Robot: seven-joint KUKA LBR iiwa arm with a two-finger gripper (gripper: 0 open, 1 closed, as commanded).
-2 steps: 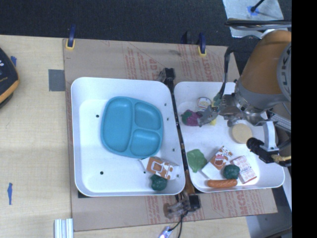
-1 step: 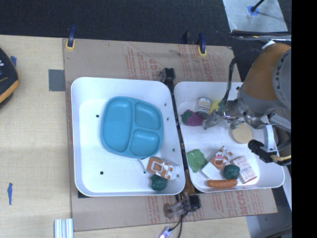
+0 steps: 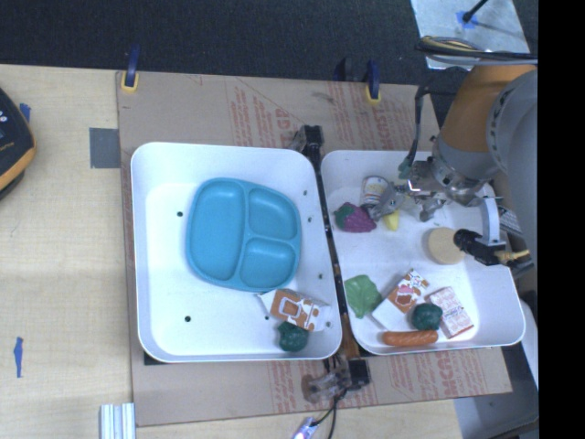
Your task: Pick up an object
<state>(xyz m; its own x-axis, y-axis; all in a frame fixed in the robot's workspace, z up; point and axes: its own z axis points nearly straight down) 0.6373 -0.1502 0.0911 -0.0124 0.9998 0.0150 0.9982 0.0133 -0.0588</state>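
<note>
- Gripper [image 3: 395, 201] sits low in the right white bin [image 3: 498, 332], top-left part. Can't tell if it's spread or pinched.
- Purple grape-bunch toy [image 3: 353, 218] is just left of it, w/ a small yellow piece [image 3: 391, 220] right beside. Nothing visibly gripped.
- Left white bin [image 3: 155, 245] has a blue divided plastic plate [image 3: 243, 234], plus a small printed carton [image 3: 294, 308] & dark green lump [image 3: 293, 337] near the front.
</note>
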